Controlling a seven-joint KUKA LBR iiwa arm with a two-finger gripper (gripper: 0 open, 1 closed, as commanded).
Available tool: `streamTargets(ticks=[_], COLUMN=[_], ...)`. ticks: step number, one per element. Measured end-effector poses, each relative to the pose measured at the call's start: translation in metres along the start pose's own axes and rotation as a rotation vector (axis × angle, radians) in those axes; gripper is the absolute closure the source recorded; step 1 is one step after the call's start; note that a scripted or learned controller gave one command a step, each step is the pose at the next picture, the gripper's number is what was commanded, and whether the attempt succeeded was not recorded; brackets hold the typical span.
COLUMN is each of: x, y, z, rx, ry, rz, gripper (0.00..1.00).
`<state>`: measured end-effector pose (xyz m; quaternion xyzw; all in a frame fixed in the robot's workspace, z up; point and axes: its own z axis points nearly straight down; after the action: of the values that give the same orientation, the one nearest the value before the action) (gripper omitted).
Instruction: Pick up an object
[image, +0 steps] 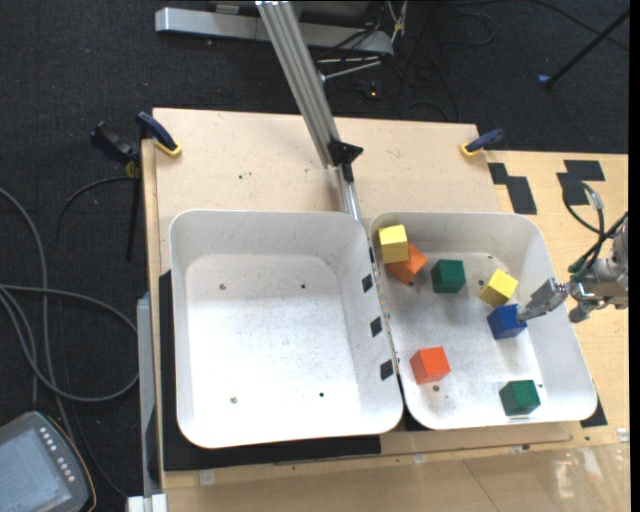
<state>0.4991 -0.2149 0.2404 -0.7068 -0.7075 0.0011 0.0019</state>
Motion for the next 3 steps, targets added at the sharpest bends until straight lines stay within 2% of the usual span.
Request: streamTargets(ticks=[1, 2, 3], x=[0.0, -0.006, 0.0], y=[0.001, 0.001, 0.008], z=[-0.002, 0.043, 0.102], rx=[-0.005, 0.0, 0.001], ry=[-0.002, 0.0, 0.001], rz=[0.0, 0.002, 0.001], gripper=[0.0, 0.0, 0.0])
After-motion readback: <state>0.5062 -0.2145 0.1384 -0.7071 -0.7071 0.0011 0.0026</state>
